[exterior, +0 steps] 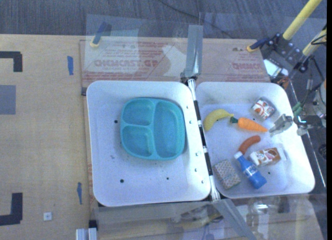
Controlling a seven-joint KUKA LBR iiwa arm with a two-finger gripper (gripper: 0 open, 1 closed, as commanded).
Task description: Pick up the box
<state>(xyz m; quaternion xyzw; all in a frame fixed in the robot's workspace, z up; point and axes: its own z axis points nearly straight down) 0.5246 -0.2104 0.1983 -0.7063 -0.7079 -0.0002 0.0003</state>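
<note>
The tool (282, 124) hovers near the right bin's (306, 182) right wall; whether it is released or clenched cannot be told. The box (265, 156) lies in that bin, just below-left of the tool, long axis roughly horizontal, beside the blue bottle (250, 170).

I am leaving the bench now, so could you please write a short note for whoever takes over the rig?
Gripper: low at the right bin's right side, beside the carrot; nothing visibly held.
Job's things: two small cartons in the right bin, the upper carton and the lower carton. Which is the box is unclear.
Also in the right bin: banana, sausage, blue bottle, sponge. Left bin holds the teal plate.
Done: nothing lifted.
Left: grasp and raise the box.
</note>
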